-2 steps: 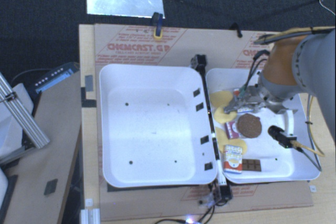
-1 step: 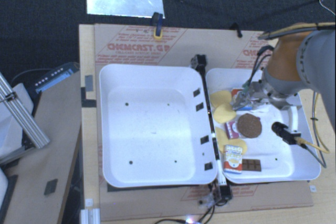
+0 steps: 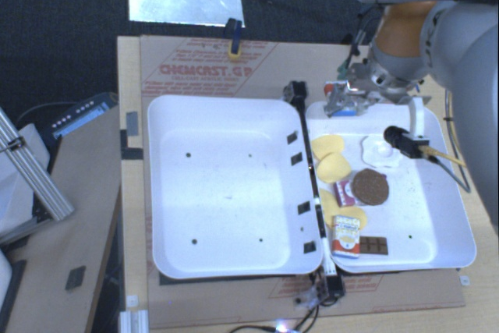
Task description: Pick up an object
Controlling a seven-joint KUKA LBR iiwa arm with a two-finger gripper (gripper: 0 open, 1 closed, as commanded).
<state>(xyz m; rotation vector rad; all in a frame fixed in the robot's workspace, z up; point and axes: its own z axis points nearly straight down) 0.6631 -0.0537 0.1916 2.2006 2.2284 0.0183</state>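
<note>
Right bin point(image 3: 448, 242): yellow chips point(image 3: 330, 156), brown cookie point(image 3: 370, 187), fried egg point(image 3: 380, 153), small carton point(image 3: 346, 237), chocolate bar point(image 3: 374, 246). Gripper point(image 3: 343, 99) over far corner; its grip cannot be judged.

Glossy white plastic bins point(image 3: 226, 191)

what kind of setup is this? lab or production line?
Most likely a research lab bin-picking rig: the arm works over two white bins on a cardboard-topped bench, the right one holding toy food like a brown cookie.
</note>
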